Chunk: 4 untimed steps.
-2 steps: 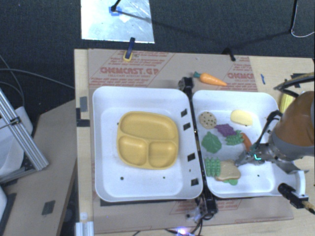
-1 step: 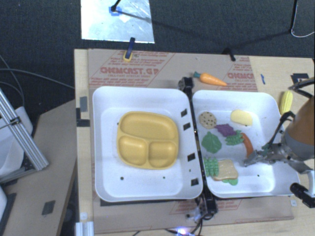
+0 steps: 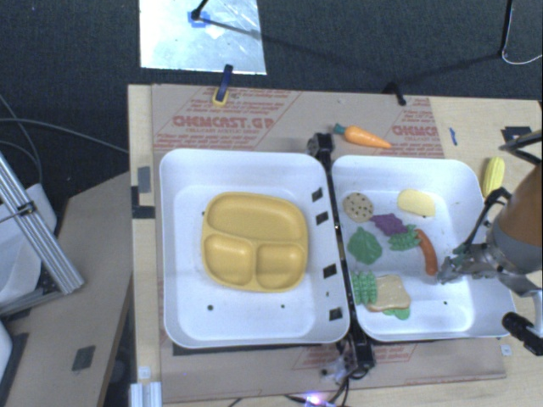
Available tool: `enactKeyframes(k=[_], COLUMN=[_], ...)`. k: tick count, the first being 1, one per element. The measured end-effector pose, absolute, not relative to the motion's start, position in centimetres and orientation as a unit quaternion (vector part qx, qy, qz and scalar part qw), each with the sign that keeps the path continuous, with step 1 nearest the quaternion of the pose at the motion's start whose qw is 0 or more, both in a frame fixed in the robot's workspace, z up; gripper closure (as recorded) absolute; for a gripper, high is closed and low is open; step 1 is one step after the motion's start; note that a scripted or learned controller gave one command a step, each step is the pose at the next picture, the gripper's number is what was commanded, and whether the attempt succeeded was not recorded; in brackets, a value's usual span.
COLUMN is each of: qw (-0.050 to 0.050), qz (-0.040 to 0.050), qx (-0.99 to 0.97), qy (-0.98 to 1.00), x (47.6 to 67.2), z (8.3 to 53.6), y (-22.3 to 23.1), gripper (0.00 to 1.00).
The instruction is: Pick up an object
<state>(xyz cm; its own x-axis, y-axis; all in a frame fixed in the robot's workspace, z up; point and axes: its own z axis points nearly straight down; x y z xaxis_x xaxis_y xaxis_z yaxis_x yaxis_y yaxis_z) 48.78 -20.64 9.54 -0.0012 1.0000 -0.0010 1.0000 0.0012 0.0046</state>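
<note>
The right white bin (image 3: 441, 316) holds several toy foods: a cookie (image 3: 358, 205), a pale yellow piece (image 3: 417, 202), purple grapes (image 3: 389, 224), a green leafy piece (image 3: 365, 246), a red-orange sausage (image 3: 427, 253), and a bread slice (image 3: 390, 293) beside a ribbed green piece (image 3: 364, 287). My gripper (image 3: 454, 269) hangs low over the right part of this bin, just right of the sausage's lower end. Nothing is visibly held. The grey arm with its orange band (image 3: 519, 223) comes in from the right edge.
The left white bin (image 3: 246, 156) holds a yellow compartment tray (image 3: 254, 240). A carrot (image 3: 363, 136) lies on the cardboard behind the bins. A corn cob (image 3: 493, 176) rests outside the right bin's far right wall. A black divider (image 3: 335, 227) runs between the bins.
</note>
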Motion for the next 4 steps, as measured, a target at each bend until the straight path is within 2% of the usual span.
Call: enactKeyframes(k=[1, 2, 3, 4], qw=[0.003, 0.000, 0.003, -0.002], qz=[0.0019, 0.0001, 0.0016, 0.0003], qx=[0.707, 0.707, 0.705, 0.705], qy=[0.708, 0.707, 0.709, 0.709], x=[48.9, 48.7, 53.3, 48.5], z=[10.6, 8.3, 8.5, 8.4], y=[-20.6, -20.6, -20.2, -14.0], gripper=[1.00, 1.00, 1.00, 1.00])
